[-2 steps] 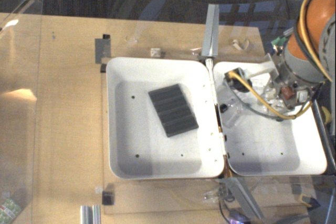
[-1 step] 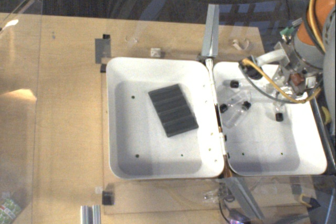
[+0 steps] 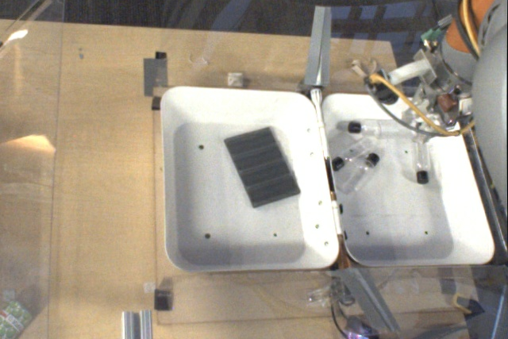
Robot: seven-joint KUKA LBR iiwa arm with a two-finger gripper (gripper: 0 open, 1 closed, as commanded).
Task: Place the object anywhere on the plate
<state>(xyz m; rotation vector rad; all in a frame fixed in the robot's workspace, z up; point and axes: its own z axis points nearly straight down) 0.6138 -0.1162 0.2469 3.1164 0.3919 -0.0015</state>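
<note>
Camera view, dark plate (image 3: 262, 166) in left bin (image 3: 182, 250), arm (image 3: 484, 20) over right bin (image 3: 476, 242)

Wooden bench (image 3: 95, 234) with two white bins (image 3: 178, 250).

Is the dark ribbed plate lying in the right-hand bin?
No, the dark ribbed plate lies tilted in the left bin; the right bin holds clear black-capped vials.

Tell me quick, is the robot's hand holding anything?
Hand: over the right bin, above the clear tubes. Nothing seen held; open or shut cannot be told.
</note>
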